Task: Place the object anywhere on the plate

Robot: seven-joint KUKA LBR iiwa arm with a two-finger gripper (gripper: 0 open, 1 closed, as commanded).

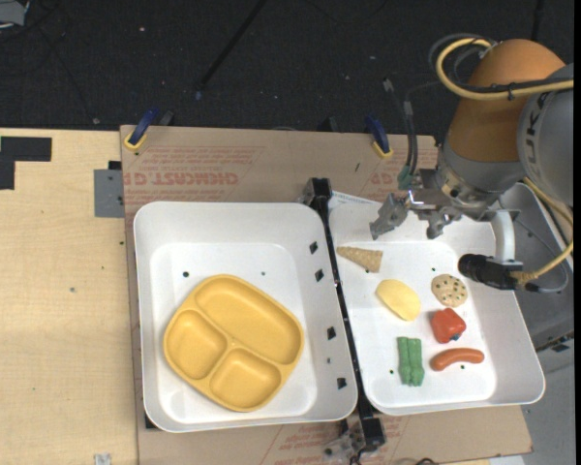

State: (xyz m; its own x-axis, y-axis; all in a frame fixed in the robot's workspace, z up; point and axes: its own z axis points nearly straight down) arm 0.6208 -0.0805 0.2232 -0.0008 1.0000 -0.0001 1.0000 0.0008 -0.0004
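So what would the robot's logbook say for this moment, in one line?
gripper: open, above right bin's far edge | plate: left bin, bare | toy foods: right bin, none held

Grey arm (pixel 552 143), orange band, yellow cable loop, metal pincer (pixel 412 218)

Two shallow white bins: left bin (pixel 155 260), right bin (pixel 518 381). One yellow three-compartment plate (pixel 232 342) in the left bin. Six food items in the right bin: one tan wedge (pixel 361 257), one pale yellow piece (pixel 398 299), one speckled cookie (pixel 448 290), one red pepper (pixel 447 325), one sausage (pixel 457 358), one green bean pod (pixel 410 360).
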